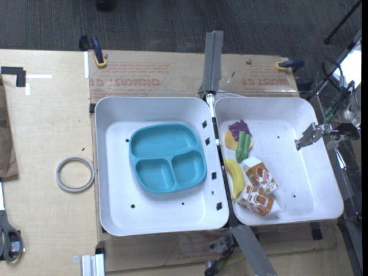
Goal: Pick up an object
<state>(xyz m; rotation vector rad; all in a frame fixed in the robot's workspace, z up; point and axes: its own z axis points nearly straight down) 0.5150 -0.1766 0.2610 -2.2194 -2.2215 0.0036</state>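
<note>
The right bin [290,171] holds a cluster of toy food along its left side: purple grapes [238,127], a green vegetable [244,145] lying over a yellow piece [231,140], a banana [234,176], and two orange-and-white cartons [260,179] [256,200]. My gripper [306,138] hovers at the bin's right side, near the right wall, well apart from the food. Nothing shows in its grasp. The arm enters from the right edge behind it.
The left bin [115,177] carries a blue divided plate [168,157]. On the bench to the left lie a grey tape ring [75,173] and scissors [8,241]. Clamps [99,55] [289,65] sit at the back edge.
</note>
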